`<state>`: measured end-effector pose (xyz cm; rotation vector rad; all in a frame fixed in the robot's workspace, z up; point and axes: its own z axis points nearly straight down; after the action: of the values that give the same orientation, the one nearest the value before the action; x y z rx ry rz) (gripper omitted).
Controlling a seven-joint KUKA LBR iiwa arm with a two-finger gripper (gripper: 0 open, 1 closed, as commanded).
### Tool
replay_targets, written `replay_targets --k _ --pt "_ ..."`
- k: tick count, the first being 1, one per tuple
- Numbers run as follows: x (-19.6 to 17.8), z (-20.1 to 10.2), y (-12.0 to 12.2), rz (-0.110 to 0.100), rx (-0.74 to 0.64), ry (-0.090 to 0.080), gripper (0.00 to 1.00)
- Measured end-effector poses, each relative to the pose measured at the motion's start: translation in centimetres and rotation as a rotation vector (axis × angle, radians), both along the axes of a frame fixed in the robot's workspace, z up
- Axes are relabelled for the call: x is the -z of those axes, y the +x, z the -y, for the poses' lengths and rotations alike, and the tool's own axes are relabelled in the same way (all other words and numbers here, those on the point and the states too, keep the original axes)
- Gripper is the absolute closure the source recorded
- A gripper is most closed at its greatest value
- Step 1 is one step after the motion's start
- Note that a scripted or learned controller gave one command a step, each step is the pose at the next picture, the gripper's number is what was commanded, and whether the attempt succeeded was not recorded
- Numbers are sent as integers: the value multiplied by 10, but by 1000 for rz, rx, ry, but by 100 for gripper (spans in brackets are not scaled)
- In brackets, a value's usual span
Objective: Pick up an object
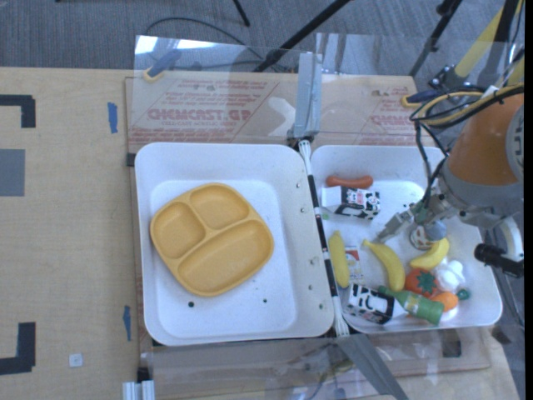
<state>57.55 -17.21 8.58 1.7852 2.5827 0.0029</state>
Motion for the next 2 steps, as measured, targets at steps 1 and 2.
replay_targets --k 1,2 --pt "-11 1 1 4 3 -1 100" --pt "-109 -82 16 -3 132 0 100"
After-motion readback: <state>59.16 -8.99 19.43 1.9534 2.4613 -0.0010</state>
